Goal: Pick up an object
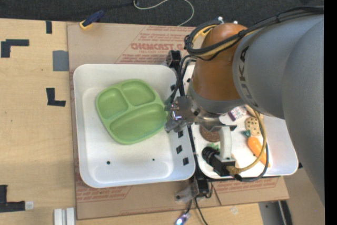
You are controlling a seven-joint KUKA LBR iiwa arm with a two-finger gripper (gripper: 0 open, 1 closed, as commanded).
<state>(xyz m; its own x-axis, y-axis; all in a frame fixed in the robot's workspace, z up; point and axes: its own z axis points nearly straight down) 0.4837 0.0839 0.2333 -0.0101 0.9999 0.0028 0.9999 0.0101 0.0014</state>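
1. I'm the gripper (174, 116), hanging low over the ridge where the two white bins meet, right at the edge of the green plate (131, 110).
2. The green plate is my likely target: a three-part divided dish lying flat in the left bin (87, 129), with its near rim just beside my tip, possibly touching it. I can't make out which.
3. My fingers? I can't tell whether they are spread or closed, because the wrist and its orange band (218, 68) sit right above them and the metal bits blur together. Nothing is clearly caught between them, so I claim no hold.
4. Behind me, under the arm, the right bin (284, 160) carries small stuff: an orange piece (255, 143), a pale dotted thing (251, 124) like a die, and something brownish mostly hidden by my own body.
5. Step in hand, as I judge it: the reach, arriving at the plate's rim, with the grab itself not yet made.
6. What the next move calls for: one finger over the lip and one outside it, then a firm pinch before any lift.
7. The worry: a wide, shallow plate held by one edge may tilt or slip free.
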